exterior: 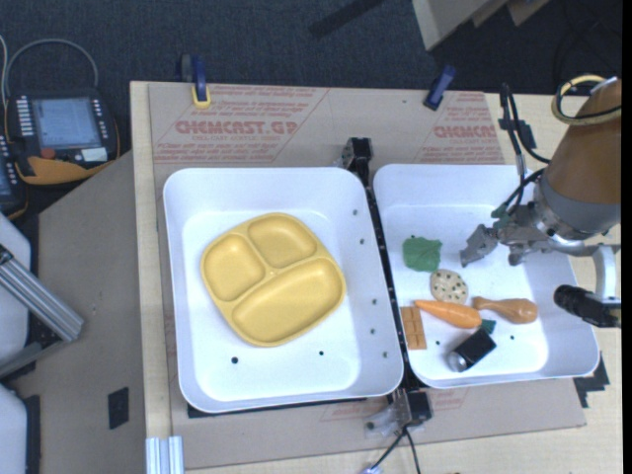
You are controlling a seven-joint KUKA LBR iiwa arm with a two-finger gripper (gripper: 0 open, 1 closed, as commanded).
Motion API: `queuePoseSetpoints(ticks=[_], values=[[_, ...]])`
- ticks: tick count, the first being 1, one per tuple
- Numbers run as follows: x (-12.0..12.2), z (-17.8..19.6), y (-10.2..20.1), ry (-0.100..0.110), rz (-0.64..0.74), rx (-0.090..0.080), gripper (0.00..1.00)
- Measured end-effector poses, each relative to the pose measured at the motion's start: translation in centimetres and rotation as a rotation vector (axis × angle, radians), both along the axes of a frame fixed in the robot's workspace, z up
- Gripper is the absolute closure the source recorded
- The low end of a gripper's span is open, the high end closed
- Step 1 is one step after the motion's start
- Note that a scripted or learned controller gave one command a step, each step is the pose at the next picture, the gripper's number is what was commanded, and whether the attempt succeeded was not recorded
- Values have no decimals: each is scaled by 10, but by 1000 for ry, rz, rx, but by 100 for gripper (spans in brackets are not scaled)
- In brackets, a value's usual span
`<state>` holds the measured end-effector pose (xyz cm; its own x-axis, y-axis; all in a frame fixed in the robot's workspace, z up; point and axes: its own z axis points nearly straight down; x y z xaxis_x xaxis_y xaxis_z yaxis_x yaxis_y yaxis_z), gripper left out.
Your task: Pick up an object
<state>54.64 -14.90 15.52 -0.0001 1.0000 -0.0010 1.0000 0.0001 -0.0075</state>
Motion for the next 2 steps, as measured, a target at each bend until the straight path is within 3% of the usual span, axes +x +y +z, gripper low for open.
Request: queuePoseSetpoints(ticks=[1,2], values=[[6,-48,-7,-4,0,2,0],[6,-38,-7,-6,0,2,100]])
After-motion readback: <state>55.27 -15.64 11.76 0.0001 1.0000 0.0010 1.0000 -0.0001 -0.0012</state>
